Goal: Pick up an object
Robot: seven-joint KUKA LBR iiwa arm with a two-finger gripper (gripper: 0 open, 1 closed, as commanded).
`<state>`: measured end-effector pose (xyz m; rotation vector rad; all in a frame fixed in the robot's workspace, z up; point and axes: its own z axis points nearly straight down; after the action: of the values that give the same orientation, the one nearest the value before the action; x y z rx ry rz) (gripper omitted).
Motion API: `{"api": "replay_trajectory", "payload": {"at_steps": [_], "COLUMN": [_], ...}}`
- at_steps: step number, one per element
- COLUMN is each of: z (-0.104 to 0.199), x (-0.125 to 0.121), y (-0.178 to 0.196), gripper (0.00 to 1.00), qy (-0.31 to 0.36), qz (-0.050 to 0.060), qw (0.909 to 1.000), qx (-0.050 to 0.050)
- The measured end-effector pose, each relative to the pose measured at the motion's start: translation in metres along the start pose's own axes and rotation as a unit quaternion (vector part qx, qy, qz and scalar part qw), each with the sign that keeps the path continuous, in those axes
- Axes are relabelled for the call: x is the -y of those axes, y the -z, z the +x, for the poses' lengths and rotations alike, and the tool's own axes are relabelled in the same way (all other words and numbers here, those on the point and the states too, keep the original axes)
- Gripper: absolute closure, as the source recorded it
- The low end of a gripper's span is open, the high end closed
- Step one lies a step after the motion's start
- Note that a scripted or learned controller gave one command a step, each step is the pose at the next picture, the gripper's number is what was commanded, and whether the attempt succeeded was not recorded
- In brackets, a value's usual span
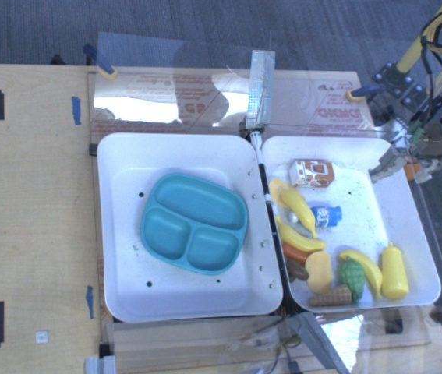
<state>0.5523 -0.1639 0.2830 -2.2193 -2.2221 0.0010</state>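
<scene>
left bin (119,287): one teal divided tray (194,222). right bin (415,232): three bananas (297,206), one mustard bottle (394,271), one carton (312,173), one blue can (327,216). end effector (388,166) above right bin's far corner, state unclear.

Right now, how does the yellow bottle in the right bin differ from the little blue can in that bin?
The yellow bottle is taller and slimmer with a narrow neck; the blue can is short and stubby. The bottle is plain yellow, while the can is blue with a white patch. The bottle lies near the bin's front right corner; the can sits toward the middle, beside a banana. Both lie on their sides in the right bin.
</scene>
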Motion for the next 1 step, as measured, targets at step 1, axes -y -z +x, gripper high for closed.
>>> {"api": "replay_trajectory", "payload": {"at_steps": [1], "z": [0.0569], "x": [-0.0074], "y": [-0.1179], "gripper": [0.00], "qy": [-0.035], "qz": [0.004], "qw": [0.9994], "qx": [-0.001]}}
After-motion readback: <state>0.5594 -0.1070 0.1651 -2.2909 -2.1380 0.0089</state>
